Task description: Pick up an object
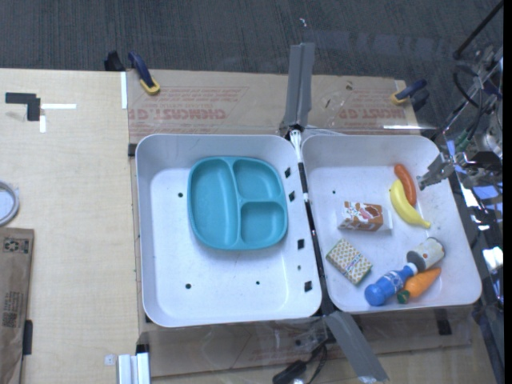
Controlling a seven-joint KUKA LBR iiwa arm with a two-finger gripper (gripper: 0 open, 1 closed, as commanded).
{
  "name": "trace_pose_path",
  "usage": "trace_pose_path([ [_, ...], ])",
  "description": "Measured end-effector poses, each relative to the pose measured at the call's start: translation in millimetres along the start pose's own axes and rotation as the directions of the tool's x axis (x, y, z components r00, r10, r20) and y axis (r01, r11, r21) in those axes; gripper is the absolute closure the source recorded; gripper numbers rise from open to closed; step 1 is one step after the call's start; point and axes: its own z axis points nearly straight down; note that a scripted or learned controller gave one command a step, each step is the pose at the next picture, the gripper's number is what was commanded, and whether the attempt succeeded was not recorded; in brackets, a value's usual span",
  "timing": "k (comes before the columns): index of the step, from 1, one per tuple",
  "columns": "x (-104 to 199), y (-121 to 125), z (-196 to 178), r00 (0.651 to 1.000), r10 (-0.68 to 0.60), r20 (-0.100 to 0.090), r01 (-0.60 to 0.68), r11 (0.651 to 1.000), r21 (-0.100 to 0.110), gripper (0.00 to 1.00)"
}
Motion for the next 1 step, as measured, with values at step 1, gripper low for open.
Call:
trace_pose_path([
  [1, -4.2, 6.9, 135.3, 0.995, -0.095, -0.007, 0.095, 0.995, -0.003, 0.0],
])
